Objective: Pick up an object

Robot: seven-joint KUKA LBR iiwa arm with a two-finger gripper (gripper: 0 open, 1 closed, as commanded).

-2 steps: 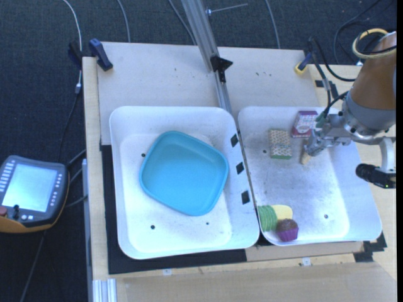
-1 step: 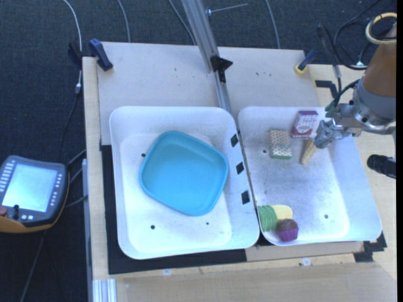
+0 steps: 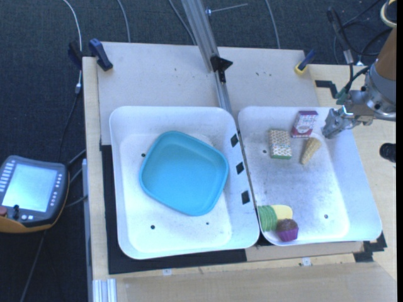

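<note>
Objects are lying ungrasped in the right bin (image 3: 352,168) — box (image 3: 305,123), block (image 3: 279,143), cone (image 3: 310,150) — while the gripper (image 3: 332,126) is hovering just beside the cone, its state impossible to tell, so picking is remaining undone.

Robot lab: teach pendant (image 3: 30,192), clamped bench (image 3: 157,74), trailing cables (image 3: 63,8).

The arm (image 3: 385,80) is grey, rounded and thick just behind the tool (image 3: 334,123), with a lighter band above the wrist. Black cables (image 3: 350,49) loop along it behind the tool. The tool itself is a small metallic grey block with short, dull silver parts.
</note>
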